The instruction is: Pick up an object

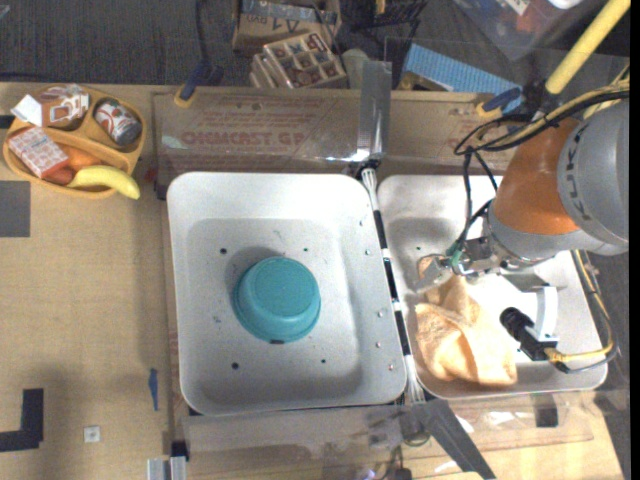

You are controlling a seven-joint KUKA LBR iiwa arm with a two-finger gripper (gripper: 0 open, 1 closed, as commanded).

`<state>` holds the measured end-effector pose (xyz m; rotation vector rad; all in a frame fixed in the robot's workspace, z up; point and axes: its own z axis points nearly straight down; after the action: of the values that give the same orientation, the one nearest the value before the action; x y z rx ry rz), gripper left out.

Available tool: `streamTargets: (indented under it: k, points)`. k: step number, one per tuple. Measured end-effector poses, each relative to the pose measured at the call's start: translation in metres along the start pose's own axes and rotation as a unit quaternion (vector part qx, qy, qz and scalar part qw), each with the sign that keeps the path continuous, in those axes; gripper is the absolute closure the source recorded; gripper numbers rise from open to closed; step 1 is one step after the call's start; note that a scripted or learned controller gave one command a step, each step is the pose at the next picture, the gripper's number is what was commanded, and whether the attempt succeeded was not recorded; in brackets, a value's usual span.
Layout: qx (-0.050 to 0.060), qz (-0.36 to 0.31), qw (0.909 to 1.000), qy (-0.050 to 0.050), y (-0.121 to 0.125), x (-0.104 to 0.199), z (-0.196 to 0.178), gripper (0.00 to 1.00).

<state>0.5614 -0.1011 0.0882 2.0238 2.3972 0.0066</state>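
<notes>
Your claw [448,265] is hanging low in the right bin [425,213], right at the top edge of a yellow cloth [462,340]. It is touching the cloth or very nearly. You cannot tell which from up here, and you cannot tell whether the claw is released or clenched.

Closest to you, the cloth is lying crumpled at the front of that bin, bunching up toward the claw. I am guessing it is light and floppy, so it is likely going to sag and slide away if you are only catching a thin edge. You are better off aiming for a thick fold on the hump, where there is plenty to pinch.

A little further off, a teal bowl [278,298] is sitting in the middle of the left bin [200,228], well apart from the claw. It is looking hard, smooth and round, so I am thinking it is harder to pinch.

Far back on the desk [80,318], a yellow dish [20,154] is holding toy food, with a banana [106,178] at its edge.
</notes>
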Motion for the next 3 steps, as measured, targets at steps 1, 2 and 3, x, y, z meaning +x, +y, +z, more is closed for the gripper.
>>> streamTargets:
  k: [1, 2, 3]
  points:
    - [0.0, 0.0, 1.0, 0.0, 0.0, 0.0, 0.0, 0.0]
    - [0.0, 0.0, 1.0, 0.0, 0.0001, 0.0, 0.0, 0.0]
    - [0.0, 0.0, 1.0, 0.0, 0.0001, 0.0, 0.0, 0.0]
